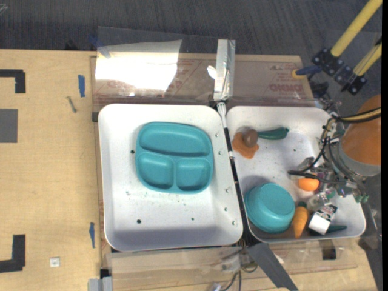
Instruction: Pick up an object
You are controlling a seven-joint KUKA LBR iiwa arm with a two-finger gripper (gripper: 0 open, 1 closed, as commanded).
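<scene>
Hand [320, 190] low in right bin [276, 119], by its right wall; can't tell its state. Beside it: orange ball [309, 185], carrot [300, 220], teal bowl [270, 207]. Left bin [115, 162] w/ teal tray [174, 156].

You are looking down on a pale wooden bench [42, 180] marked with black tape corners and small blue tape strips. Beyond its far edge lies dark grey carpet [182, 8]. Glare whitens a clear plastic sheet [139, 71] near the far edge.
</scene>
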